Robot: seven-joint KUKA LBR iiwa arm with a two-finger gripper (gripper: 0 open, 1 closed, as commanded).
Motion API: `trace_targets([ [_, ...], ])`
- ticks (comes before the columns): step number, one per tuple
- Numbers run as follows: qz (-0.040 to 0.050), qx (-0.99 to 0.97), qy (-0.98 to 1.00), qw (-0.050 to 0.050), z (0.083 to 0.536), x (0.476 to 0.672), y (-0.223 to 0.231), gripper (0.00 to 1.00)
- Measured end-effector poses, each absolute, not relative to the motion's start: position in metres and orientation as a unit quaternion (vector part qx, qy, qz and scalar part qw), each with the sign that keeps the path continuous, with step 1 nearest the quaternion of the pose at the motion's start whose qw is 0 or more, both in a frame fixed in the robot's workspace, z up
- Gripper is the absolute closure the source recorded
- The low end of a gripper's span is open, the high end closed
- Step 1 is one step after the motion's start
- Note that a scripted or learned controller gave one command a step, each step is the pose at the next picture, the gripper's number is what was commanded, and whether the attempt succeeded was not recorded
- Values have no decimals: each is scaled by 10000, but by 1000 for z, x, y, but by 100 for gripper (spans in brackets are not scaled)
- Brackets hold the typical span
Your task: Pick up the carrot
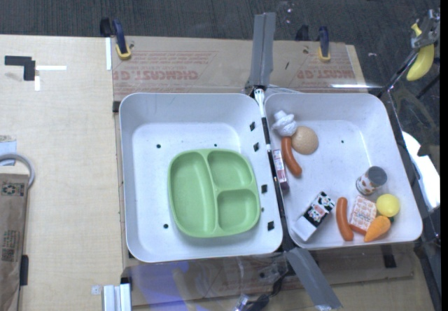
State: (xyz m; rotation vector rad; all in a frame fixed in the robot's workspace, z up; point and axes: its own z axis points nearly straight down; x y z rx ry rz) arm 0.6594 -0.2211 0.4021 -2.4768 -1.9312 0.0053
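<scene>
Near edge, right white bin [396, 136]: small orange tapered plastic carrot [377, 228] at near-right corner, touching flat pink-and-white packet [362, 212] on its left, round yellow lemon-like toy [388, 205] just beyond. Orange sausage [344, 218] and black-and-white carton [313, 215] further left. Left bin [130, 162]: green three-compartment plastic tray [213, 192]. Task status: carrot untouched in bin, not lifted; approach, grasp and lift all remain. Arm pose and finger state: cannot tell.

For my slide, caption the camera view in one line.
Carrot waits in the right bin's near corner among toy foods; green divided plate sits in the left bin.
</scene>
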Motion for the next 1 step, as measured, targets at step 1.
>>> trace_targets([
  [1, 13, -8400, -5427, 0, 441, 659, -217, 100],
])
